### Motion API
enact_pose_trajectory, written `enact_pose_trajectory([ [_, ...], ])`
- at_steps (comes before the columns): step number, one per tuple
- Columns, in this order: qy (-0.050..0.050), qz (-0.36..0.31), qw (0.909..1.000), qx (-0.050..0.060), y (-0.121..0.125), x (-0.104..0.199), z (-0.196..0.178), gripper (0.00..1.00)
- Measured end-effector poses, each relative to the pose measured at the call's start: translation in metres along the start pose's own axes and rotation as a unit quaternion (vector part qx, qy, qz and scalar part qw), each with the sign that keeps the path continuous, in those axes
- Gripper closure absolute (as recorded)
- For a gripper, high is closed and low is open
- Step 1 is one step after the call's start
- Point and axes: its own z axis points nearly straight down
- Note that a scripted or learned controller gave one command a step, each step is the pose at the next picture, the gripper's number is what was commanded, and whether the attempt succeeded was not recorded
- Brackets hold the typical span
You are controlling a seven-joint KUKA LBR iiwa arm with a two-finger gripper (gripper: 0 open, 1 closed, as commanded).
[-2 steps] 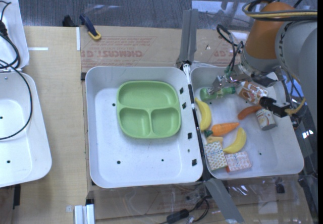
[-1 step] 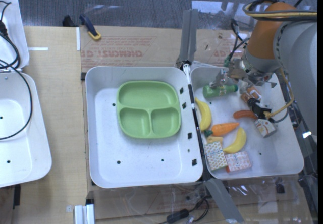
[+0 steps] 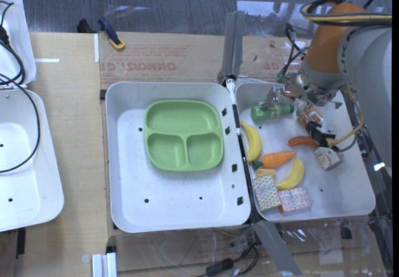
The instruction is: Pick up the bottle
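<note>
The green bottle (image 3: 272, 111) lies on its side near the far left corner of the right bin (image 3: 349, 198). My gripper (image 3: 276, 98) hangs directly over the bottle's middle, low enough to be at or just above it. The grey arm with its orange band (image 3: 330, 45) reaches in from the right and hides the bin's far right corner.
A green divided plate (image 3: 184, 134) lies in the left bin (image 3: 124, 163). In the right bin are two bananas (image 3: 252, 141) (image 3: 292, 174), a carrot (image 3: 277, 159), a red pepper (image 3: 303, 141), a small carton (image 3: 326, 157) and two flat boxes (image 3: 267, 193) (image 3: 294, 200).
</note>
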Motion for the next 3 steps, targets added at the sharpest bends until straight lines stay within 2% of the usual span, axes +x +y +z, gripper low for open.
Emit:
enact_pose_trajectory([
  [1, -0.005, 0.125, 0.9921, 0.013, -0.001, 0.018, 0.015, 0.00],
  [2, -0.007, 0.190, 0.9817, 0.015, -0.052, -0.001, 0.015, 0.00],
  [3, -0.008, 0.190, 0.9816, 0.019, -0.053, -0.002, 0.010, 1.00],
])
